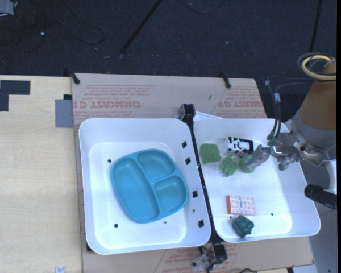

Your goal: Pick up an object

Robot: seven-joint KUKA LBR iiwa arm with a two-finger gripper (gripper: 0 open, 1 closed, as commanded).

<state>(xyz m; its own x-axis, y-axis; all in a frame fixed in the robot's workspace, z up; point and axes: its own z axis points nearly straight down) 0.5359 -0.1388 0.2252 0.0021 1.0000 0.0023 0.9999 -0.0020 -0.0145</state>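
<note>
Arm (321, 104) is cut off at the frame's right. Pincer (257, 159) tips are blurred against the green item (230, 165); contact cannot be judged. Print on the small black-and-white item (239, 145) and the red-patterned card (240, 204) is too small to be read. Clutter at the bottom edge (207, 260) is cropped and unidentifiable.

A grey metal hand (260, 155) is seen, built of small angular parts. Behind it a broad grey wrist housing (312, 131) is joined, topped by an orange band (321, 101). A yellow cable loop (316, 66) is carried above the band.
</note>
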